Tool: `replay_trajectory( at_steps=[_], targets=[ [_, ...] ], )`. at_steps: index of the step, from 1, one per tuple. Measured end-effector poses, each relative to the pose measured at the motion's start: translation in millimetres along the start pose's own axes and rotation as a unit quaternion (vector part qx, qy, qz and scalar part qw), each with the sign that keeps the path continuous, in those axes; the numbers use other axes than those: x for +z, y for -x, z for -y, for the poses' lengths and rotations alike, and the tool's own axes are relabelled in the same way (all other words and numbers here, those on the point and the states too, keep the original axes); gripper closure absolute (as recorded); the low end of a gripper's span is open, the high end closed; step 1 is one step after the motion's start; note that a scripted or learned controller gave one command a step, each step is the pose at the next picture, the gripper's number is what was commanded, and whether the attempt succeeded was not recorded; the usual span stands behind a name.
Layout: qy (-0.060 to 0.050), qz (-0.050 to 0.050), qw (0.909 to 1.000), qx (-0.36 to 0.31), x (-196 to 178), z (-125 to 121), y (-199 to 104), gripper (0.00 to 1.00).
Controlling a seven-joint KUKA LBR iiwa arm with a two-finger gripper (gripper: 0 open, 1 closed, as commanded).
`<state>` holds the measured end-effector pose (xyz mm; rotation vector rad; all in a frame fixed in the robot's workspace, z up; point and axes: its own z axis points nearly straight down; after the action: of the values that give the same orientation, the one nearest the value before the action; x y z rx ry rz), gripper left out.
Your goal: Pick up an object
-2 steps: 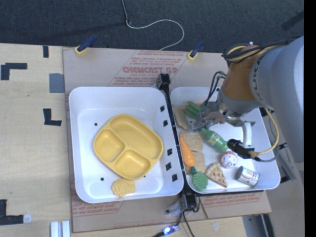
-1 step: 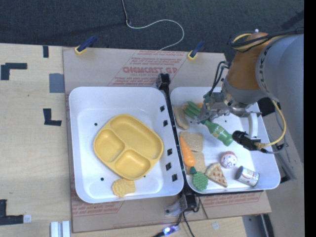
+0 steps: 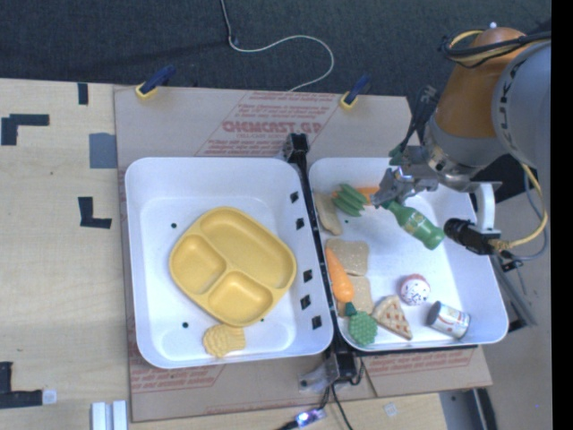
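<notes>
My gripper (image 3: 392, 192) hangs over the back of the right bin (image 3: 483, 280), below the grey wrist and orange band. A green bottle (image 3: 418, 225) lies slanted, its neck end right at the gripper's tip; whether it is gripped cannot be made out. Just left of the gripper sit a green leafy toy (image 3: 350, 200) and a small orange piece (image 3: 368, 189). Further forward lie a carrot (image 3: 340, 277), a bread slice (image 3: 354, 255), a pizza slice (image 3: 392, 317), a white and red ball (image 3: 414, 288) and a tin can (image 3: 447, 319).
The left bin (image 3: 152, 240) holds a yellow divided plate (image 3: 233, 264) and a small yellow toy (image 3: 222, 339) at its front. A black divider (image 3: 309, 240) separates the bins. A dark green toy (image 3: 362, 329) sits at the right bin's front left corner.
</notes>
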<state>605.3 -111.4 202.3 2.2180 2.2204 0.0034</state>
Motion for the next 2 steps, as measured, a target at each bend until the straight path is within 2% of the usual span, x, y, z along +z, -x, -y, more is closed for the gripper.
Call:
replay_trajectory(
  at_steps=[1,2],
  targets=[
    [-0.001,0.000,1.0000,0.000,-23.5,-0.7,-0.5,1.00],
    [-0.001,-0.001,1.0000,-0.002,-32.0,-39.8,-29.0,1.00]
  ],
)
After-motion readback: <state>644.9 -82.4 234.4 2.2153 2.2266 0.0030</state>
